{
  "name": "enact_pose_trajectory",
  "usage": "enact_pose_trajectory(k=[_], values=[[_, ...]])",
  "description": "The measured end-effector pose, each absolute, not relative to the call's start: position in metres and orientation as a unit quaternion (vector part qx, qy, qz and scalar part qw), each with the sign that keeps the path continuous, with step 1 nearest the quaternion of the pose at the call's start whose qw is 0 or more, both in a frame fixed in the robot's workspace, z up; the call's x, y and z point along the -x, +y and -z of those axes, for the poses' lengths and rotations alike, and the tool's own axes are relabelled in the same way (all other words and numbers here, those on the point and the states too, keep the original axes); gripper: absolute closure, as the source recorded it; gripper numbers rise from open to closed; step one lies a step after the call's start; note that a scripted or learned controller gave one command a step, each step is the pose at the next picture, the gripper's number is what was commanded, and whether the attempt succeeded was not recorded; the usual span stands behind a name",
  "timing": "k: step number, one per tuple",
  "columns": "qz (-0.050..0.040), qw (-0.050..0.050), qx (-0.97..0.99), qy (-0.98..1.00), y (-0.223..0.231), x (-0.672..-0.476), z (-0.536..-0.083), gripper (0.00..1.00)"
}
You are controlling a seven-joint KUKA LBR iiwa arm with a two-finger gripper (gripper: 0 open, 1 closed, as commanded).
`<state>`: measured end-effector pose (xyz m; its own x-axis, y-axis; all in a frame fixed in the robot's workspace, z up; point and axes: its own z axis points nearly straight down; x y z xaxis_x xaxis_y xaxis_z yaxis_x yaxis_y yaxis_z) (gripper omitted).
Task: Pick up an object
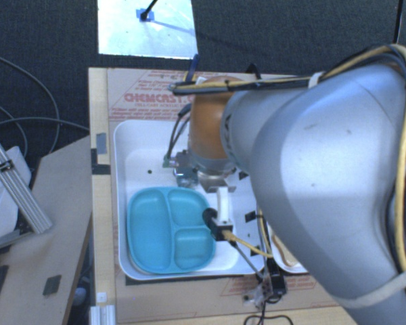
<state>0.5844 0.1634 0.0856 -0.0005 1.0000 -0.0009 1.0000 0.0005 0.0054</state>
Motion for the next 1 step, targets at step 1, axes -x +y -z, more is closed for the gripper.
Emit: enact_pose_trajectory(k=[1], values=[[-0.0030, 0.004, -0.708, 0.706, 0.1229, -0.6698, -0.0859, 1.00]])
